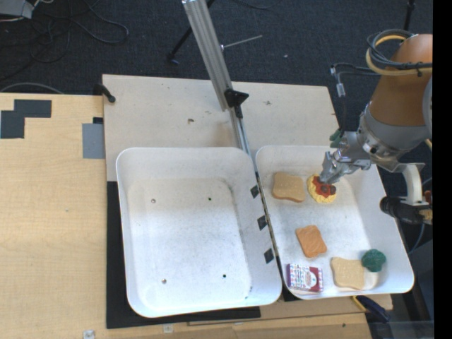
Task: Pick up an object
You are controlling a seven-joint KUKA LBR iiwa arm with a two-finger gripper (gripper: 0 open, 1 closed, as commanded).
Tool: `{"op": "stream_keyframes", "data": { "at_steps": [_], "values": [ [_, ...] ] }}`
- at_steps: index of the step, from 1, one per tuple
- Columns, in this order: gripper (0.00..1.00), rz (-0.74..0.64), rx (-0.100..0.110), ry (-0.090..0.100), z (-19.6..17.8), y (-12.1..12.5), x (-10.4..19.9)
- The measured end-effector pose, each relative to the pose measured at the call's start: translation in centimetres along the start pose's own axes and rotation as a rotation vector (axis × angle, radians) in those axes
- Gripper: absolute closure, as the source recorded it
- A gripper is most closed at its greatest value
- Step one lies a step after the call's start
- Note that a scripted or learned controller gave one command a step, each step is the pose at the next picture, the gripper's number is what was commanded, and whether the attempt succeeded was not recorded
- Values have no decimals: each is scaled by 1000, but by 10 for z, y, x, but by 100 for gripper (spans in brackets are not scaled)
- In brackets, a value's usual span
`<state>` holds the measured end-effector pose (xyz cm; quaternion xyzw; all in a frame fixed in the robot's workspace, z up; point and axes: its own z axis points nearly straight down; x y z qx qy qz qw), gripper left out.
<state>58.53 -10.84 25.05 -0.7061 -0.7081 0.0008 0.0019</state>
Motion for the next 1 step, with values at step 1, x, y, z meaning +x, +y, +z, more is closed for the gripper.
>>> {"op": "stream_keyframes", "data": {
  "at_steps": [1],
  "values": [
    [100,-2,1,2,7,-7,63]
  ]
}}
